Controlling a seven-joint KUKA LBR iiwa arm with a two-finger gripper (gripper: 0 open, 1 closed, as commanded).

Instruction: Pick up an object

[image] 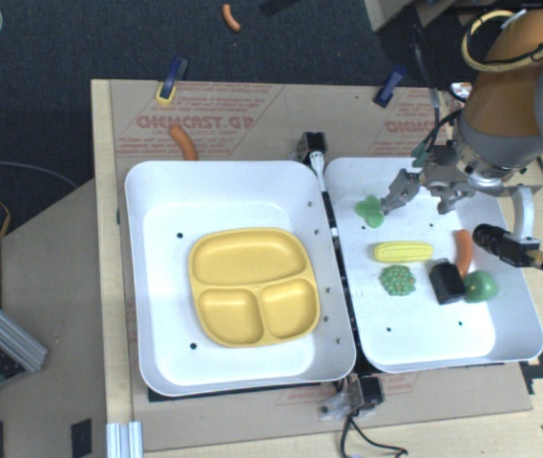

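Note:
My gripper [426, 197] hangs over the back of the right bin [500, 337], open, with nothing between its fingers. Its left finger [400, 191] ends just above and to the right of a small green toy [370, 212]. Further forward in the same bin lie a yellow corn cob [403, 252], a green bumpy piece [397, 281], an orange carrot [463, 248], a black block [446, 281] and a green ball [482, 285].
The left bin [147, 218] holds a yellow divided plate [252, 284]. An orange piece [184, 141] lies on the bench behind the left bin. Blue clamps [169, 79] sit at the bench's back edge. The arm's orange band [519, 60] rises at the right.

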